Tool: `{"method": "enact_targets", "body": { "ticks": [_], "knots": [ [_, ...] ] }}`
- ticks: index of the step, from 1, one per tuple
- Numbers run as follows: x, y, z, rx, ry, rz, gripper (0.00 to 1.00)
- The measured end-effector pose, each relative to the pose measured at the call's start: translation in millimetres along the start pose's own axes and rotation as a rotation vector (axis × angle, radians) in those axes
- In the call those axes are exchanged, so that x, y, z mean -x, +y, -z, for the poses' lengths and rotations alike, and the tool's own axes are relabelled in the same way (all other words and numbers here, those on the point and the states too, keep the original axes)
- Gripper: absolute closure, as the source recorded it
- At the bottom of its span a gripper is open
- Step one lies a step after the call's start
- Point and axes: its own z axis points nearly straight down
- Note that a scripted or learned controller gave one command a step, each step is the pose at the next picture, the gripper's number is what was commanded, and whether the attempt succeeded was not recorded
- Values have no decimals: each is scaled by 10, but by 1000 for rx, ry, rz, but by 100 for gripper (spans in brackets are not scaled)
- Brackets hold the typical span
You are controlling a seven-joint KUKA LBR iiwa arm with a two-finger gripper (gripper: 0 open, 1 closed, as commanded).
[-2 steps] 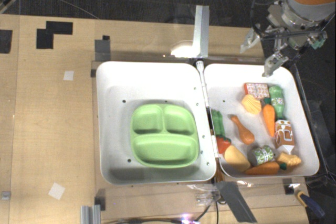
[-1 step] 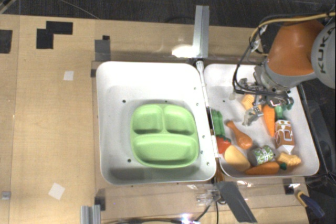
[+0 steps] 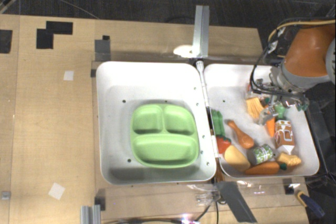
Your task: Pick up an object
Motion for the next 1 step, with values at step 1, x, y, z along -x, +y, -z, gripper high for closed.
{"method": "enact_targets", "body": {
  "ticks": [1],
  "knots": [
    [-312, 487, 19, 1, -2, -111, 0]
  ]
}}
